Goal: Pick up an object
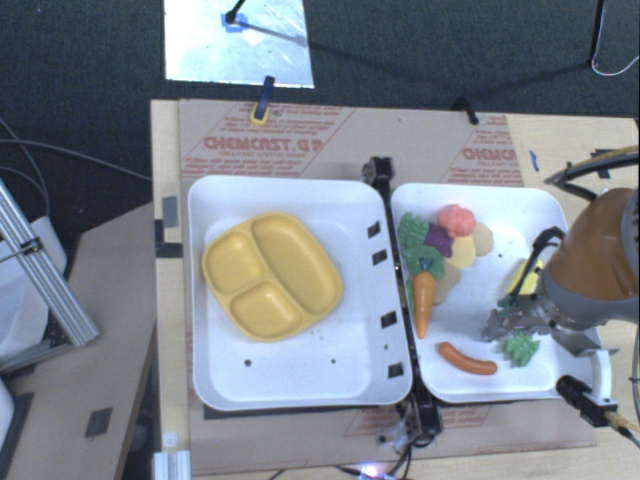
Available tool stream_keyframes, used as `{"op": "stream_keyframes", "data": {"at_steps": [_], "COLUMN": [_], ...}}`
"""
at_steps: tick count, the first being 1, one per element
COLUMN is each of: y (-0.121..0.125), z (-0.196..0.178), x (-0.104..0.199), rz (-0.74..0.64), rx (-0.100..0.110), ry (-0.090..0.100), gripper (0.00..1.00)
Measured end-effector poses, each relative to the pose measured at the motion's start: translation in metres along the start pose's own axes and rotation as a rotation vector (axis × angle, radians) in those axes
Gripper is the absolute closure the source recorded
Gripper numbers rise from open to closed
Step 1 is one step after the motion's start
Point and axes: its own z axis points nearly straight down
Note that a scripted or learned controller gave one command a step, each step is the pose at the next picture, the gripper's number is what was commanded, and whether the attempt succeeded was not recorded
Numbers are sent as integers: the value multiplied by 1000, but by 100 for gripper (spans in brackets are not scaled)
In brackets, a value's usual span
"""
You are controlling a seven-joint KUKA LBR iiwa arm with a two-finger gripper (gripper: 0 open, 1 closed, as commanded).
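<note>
The right bin (pixel 545 203) holds several toy foods. A carrot (pixel 423 300) lies by its left wall, and a red sausage (pixel 467 359) lies near the front. A small green broccoli piece (pixel 520 348) sits to the right of the sausage. A cluster of green (pixel 412 238), purple (pixel 438 237), pink (pixel 457 219) and pale yellow (pixel 463 252) pieces fills the bin's back left. My gripper (pixel 503 324) is low over the bin's right half, just above and left of the broccoli. A yellow piece (pixel 522 278) lies right behind it. Nothing is visibly held.
The left bin (pixel 290 193) bears a yellow divided plate (pixel 271 274). A black divider with clips (pixel 390 268) runs between the bins. My arm with its orange band (pixel 600 253) covers the right bin's right edge. Metal framing (pixel 40 268) stands at the far left.
</note>
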Motion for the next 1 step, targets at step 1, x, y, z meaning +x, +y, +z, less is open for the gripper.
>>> {"op": "stream_keyframes", "data": {"at_steps": [1], "y": [5], "z": [-107], "x": [85], "rz": [-9], "rx": [-14], "ry": [0], "gripper": [100]}}
